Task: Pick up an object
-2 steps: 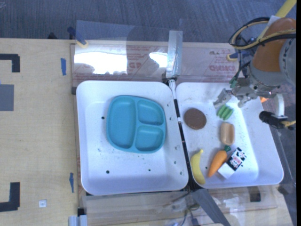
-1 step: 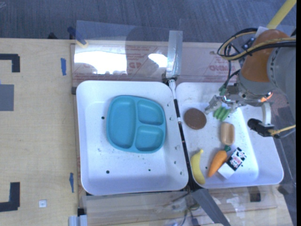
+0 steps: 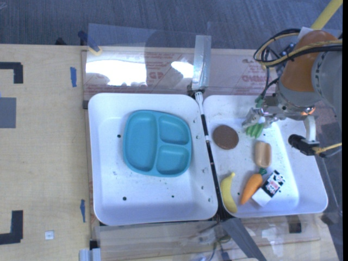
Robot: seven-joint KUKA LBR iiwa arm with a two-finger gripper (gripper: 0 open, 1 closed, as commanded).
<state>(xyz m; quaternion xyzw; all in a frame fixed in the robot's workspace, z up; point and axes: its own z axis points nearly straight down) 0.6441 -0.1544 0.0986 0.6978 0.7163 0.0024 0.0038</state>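
The right bin holds several items. A green leafy piece lies near its far side, next to a brown round disc. A tan bread roll sits mid-bin. Toward the front lie an orange carrot, a yellow banana and a small white carton with black marks. My gripper hangs over the far part of the right bin, right above the green piece and partly covering its top. Whether it touches the green piece cannot be made out.
The left bin holds a blue divided plate. A ridge where the two bins meet runs down the middle. A clear panel stands behind the bins. Cables loop above the orange wrist band.
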